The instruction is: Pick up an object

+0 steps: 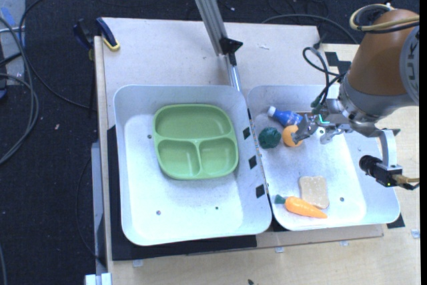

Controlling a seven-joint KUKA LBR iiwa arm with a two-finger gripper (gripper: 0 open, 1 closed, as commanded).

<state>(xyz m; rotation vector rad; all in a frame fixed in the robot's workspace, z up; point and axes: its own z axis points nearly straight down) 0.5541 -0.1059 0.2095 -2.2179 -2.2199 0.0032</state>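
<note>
Toy carrot [306, 207] lies low (right bin [373, 213]); gripper [305, 130] clasps orange object [291, 136]

My bench [200, 43] carries two white bins side by side: left bin [133, 210], right bin [353, 210], edges touching.

Arm [383, 60] reaching from right, claw [308, 130] low, pointing left.
</note>
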